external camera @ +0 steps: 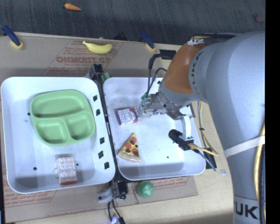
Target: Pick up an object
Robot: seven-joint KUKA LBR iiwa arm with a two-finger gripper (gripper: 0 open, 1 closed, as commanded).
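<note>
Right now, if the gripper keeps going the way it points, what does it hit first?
Probably the small red-and-white packet in the right white bin: the gripper points left toward it, just beside it. Height above it is unclear.

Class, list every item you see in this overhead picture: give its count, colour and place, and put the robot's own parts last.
Shallow white plastic bins: two, white, side by side on the bench.
Green three-compartment plastic tray: one, pale green, left bin.
Small tan wrapped packet: one, tan and red, left bin, near edge.
Red-and-white snack packet: one, right bin, next to the end effector.
Toy pizza slice: one, yellow and red, right bin.
Yellow toy banana: one, cardboard beyond the bins.
Green ball: one, cardboard at the near edge.
Orange toy carrot: one, floor.
Blue clamps: two, far edge.
Robot arm: one, grey with orange band, from the right.
End effector: one, over right bin.
</note>
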